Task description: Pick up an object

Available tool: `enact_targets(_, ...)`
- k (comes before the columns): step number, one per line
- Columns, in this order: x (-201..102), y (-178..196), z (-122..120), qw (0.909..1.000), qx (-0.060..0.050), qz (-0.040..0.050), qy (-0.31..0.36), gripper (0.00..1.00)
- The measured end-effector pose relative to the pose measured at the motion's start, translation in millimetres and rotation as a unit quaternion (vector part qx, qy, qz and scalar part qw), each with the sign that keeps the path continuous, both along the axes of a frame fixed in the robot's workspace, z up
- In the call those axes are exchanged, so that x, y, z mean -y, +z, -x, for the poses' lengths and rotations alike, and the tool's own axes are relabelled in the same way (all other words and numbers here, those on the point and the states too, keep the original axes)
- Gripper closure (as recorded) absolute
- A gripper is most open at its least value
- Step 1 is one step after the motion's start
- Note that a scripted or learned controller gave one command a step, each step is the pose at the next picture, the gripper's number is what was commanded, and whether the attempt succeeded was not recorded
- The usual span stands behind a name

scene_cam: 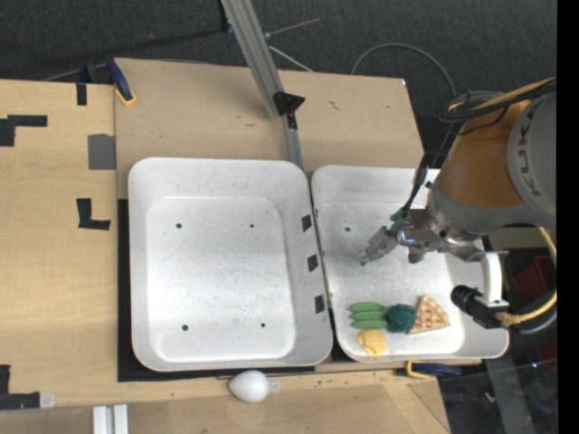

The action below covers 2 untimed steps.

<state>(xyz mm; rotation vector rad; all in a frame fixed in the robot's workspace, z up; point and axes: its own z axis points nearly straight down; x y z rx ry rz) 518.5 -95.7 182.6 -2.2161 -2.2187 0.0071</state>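
In the right bin (362, 193), several small toys lie along the near edge: a green pea pod (366, 313), a dark green broccoli-like piece (399, 316), a tan waffle-patterned wedge (431, 316) and a yellow piece (371, 340). My gripper (393, 253) hangs over the middle of the right bin, a little beyond the toys. It is open, its fingers spread apart with nothing between them.
The left bin (217, 260) sits beside the right one, with a raised divider between them. A white egg-shaped object (249, 386) rests on the bench in front of the left bin. A grey metal pole (258, 48) slants in from the back.
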Motion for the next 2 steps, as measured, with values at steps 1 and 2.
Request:
enact_targets(1, 0.4, -43.7, 2.4, 1.0000, 0.000, 0.0000, 0.000, 0.00)
enact_targets(2, -0.4, -31.3, 1.4, 1.0000, 0.002, 0.0000, 0.001, 1.00)
